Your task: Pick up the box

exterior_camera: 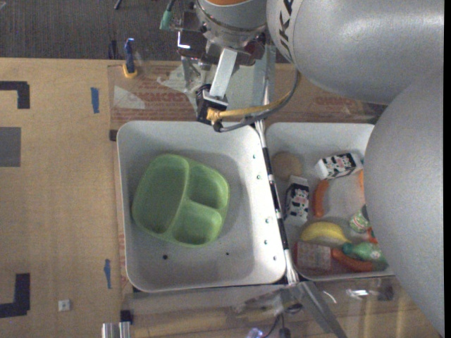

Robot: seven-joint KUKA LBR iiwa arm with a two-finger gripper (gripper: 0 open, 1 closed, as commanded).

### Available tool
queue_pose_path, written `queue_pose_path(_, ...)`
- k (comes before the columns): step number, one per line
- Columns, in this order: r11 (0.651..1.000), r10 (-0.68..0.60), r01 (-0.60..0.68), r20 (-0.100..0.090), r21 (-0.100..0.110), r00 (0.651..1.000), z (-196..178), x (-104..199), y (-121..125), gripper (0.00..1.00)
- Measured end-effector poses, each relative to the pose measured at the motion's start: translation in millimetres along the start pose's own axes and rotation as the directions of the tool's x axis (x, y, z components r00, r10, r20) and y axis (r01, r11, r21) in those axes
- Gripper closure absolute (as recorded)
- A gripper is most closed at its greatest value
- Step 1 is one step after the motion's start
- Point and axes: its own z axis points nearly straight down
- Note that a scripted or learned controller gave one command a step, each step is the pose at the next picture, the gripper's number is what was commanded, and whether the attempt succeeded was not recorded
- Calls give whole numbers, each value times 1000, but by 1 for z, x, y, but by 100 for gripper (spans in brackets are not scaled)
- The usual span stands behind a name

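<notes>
Two small white cartons with black cow patches lie in the right bin [282,134]: one box [298,198] close to the divider, the other box [338,165] further right and tilted. A flat reddish packet [315,257] rests near that bin's front edge. My gripper [189,72] hangs at the top of the camera view, over the bench just beyond the far rim of the left bin [134,259]. It is well apart from both cartons, and nothing shows in it.
A green divided plate [182,199] fills the middle of the left bin. The right bin also holds a banana [324,232], an orange carrot [320,198], a pale round item [286,164] and red and green pieces [359,255]. The big grey arm covers its right side.
</notes>
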Motion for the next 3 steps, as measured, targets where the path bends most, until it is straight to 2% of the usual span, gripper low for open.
queue_pose_path(1, 998, 69, -69, 0, -1, 998, -14, 3, 18, 100)
queue_pose_path(2, 997, 80, -80, 2, 4, 997, 101, -19, 20, 100)
queue_pose_path(3, 994, 106, -106, 2, 5, 994, 177, -3, -16, 100)
